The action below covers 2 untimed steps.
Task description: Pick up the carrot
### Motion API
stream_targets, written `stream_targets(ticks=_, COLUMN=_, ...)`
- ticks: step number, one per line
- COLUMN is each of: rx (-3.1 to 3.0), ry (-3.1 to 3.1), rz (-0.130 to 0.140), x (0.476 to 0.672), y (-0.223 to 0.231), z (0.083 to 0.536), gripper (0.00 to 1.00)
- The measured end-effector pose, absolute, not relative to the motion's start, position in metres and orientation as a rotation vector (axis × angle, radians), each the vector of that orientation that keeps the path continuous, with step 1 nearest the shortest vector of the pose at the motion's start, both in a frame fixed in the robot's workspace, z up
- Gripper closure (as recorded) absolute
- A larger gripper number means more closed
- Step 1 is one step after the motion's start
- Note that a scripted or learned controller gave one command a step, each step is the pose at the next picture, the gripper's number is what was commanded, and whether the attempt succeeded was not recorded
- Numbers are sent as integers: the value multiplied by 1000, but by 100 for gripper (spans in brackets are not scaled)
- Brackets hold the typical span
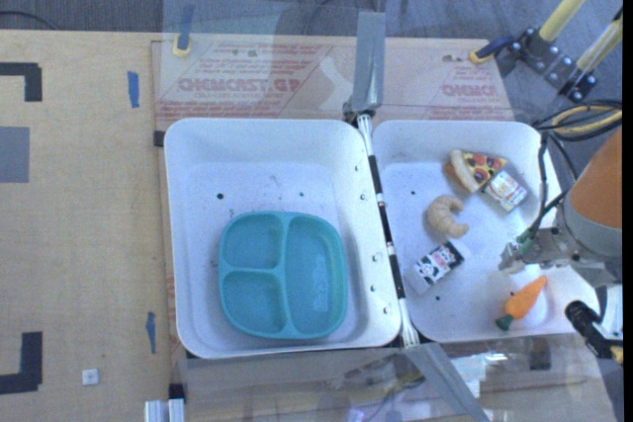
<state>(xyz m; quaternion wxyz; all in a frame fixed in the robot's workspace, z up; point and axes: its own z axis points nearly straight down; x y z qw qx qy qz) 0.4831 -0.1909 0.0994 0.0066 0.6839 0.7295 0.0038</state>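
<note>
Basically hand (524,255) hovers just above carrot (523,299) near right bin (465,326) corner; can't tell its state; could miss, nudging carrot into bin wall or snagging croissant (447,214).

Two white bins sit side by side on the bench. The left bin (198,163) holds a teal divided plate (283,276). The right bin (415,311) holds a pizza slice (473,168), a small carton (505,190), a croissant (447,214), a black-and-white box (436,265) and the carrot (522,300). The gripper (524,255) hangs just above the carrot at the bin's right side.
</note>
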Motion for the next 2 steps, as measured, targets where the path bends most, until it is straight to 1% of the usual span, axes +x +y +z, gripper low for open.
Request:
stream_targets(ticks=1, rx=2557, ry=1827, rz=-1, x=491, y=-78, z=184, gripper=100)
stream_targets(ticks=2, rx=2578, ry=1800, rz=-3, x=479, y=-94, z=163, gripper=100)
